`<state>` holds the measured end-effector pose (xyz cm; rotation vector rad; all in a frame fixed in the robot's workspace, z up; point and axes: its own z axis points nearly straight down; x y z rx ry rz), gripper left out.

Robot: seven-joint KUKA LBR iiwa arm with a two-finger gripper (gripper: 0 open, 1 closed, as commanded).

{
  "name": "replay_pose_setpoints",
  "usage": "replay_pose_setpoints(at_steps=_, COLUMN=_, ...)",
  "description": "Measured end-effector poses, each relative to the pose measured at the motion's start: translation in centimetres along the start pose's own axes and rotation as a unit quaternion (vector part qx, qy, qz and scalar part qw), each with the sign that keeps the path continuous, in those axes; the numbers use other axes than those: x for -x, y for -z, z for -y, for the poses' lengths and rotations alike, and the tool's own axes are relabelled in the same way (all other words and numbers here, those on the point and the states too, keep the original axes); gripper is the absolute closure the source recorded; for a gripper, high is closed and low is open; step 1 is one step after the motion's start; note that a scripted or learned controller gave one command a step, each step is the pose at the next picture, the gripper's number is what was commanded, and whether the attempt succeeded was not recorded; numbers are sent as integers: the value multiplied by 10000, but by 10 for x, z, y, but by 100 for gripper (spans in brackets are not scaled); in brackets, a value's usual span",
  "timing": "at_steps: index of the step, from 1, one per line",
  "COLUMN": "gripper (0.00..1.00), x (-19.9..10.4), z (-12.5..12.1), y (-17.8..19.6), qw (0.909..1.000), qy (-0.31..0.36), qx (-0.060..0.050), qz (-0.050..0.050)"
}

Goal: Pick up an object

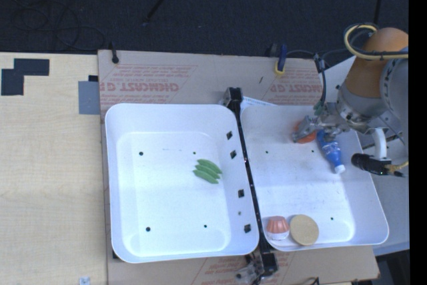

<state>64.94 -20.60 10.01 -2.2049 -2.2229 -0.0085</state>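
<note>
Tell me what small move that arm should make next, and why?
Probably lift a little and check: the gripper sits low over a small orange-red object in the right white bin, beside the blue tube, but a grasp isn't visible.

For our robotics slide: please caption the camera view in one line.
End effector low in the right bin near a blue tube; green pods lie in the left bin.

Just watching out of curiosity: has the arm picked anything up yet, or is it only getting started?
Nothing looks lifted yet. The pincer is down in the right bin at an orange object, beside a blue tube. Whether it grips anything is unclear. Grasping and lifting remain; the green item lies untouched.
</note>
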Motion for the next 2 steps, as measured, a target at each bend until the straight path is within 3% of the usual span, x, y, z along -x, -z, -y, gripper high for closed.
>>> replay_pose_setpoints(at_steps=2, gripper=0, x=1, z=0, y=0, qw=10000, qy=0, qx=2, qz=7)
